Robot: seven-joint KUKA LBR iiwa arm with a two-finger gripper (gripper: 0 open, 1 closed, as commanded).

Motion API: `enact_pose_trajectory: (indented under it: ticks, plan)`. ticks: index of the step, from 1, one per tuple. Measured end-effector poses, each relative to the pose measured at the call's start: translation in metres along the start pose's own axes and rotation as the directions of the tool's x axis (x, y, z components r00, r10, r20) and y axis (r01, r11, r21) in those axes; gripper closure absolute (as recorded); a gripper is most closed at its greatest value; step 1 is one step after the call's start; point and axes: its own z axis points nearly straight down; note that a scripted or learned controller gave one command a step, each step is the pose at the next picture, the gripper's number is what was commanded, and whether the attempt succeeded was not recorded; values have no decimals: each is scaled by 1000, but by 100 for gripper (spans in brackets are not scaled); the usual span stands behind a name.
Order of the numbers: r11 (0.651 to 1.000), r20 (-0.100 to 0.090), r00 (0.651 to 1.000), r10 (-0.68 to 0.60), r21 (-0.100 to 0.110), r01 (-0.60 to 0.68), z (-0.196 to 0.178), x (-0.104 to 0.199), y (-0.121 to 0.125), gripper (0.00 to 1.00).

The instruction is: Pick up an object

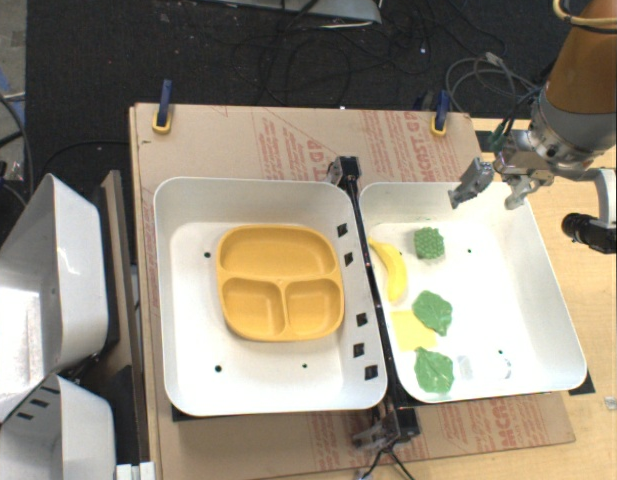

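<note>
My gripper (493, 188) hangs open over the far edge of the right bin (533, 268), its two fingers spread with nothing between them. Below and left of it a small green broccoli piece (428, 243) lies in the bin. A yellow banana (391, 269) lies against the bin's left wall. Nearer the front sit a green leafy piece (433, 312), a flat yellow piece (411, 330) and another green leafy piece (434, 371).
The left bin (188, 298) holds a yellow divided tray (281, 280). A black divider with clips (363, 268) runs between the bins. White containers (38, 298) stand off the bench at the left. Cables lie behind the bench.
</note>
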Motion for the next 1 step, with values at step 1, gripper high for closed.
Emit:
enact_pose_trajectory:
  ticks: [1]
  plan:
    - [1000,2,1000,-2,-11,2,-7,0,2,0]
